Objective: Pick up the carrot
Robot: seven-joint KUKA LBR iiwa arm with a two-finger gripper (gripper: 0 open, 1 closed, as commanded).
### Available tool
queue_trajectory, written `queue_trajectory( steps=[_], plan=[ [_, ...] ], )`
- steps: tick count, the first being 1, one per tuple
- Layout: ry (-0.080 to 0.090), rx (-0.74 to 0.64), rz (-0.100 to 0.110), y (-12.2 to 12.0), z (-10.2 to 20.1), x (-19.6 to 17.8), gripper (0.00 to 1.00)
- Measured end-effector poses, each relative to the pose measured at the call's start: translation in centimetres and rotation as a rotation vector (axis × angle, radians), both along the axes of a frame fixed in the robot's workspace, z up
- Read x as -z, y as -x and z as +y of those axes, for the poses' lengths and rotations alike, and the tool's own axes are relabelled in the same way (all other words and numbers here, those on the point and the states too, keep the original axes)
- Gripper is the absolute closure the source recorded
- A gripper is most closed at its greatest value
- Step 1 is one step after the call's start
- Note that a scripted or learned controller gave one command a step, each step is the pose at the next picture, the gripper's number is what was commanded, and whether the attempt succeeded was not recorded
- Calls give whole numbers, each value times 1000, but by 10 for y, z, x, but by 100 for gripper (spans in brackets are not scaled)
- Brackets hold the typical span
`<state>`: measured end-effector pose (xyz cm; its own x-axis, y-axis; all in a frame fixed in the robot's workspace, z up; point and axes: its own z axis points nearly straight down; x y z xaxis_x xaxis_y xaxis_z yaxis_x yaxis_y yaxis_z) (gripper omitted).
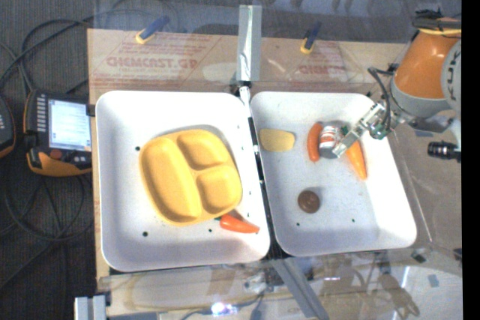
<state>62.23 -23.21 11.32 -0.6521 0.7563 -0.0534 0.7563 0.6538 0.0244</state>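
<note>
- Gripper (343,145) low in right bin (390,225), metal tip just beside tapered orange carrot (358,160); finger state impossible to tell.
- Small can (327,141) left of tip.
- Compartmented yellow plastic tray (193,174) in smooth white left bin (120,236).

A yellow divided tray (192,174) sits in the left bin (120,236), a brown disc (309,200) right.

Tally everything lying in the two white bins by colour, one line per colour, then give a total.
Yellow: 2, the divided tray and a flat pale piece.
Orange: 3, an orange piece by the tray, another left of the can, the carrot.
Brown: 1, a round disc.
Silver: 1, a small can.
Total: 7
</note>
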Motion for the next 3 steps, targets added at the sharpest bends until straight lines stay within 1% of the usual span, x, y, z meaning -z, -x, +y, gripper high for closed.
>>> queue_trajectory(
  steps=[1,2,3],
  plan=[
    [-3,0,6,-2,0,0,0],
    [-2,-6,5,-2,0,0,0],
    [-17,0,41,7,7,23,0]
  ],
)
